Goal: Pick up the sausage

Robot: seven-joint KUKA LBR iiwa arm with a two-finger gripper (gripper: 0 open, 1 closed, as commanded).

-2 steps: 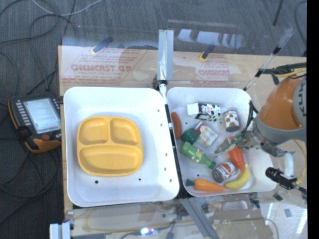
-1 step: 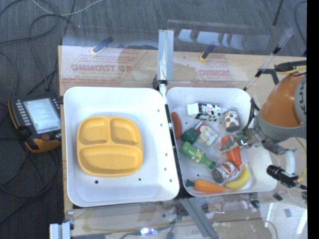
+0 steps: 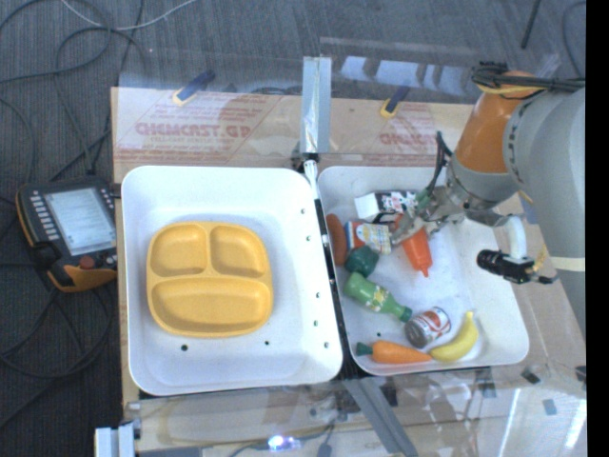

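The sausage (image 3: 337, 239) is lying along the right bin's (image 3: 495, 341) left wall, beside a green bottle (image 3: 373, 293). The gripper (image 3: 416, 219) is being held above an orange bottle (image 3: 419, 253); its grip cannot be told.

Left of the jaws, a yellow divided plate (image 3: 209, 279) fills the far bin (image 3: 133, 255). Below the jaws lie a green bottle (image 3: 374, 295), can (image 3: 428, 327), banana (image 3: 457, 339) and carrot (image 3: 400, 353).

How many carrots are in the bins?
2. One carrot lies along the right bin's front edge beside the banana; another carrot sits mid-bin, just below the tool. The pile might hide more.
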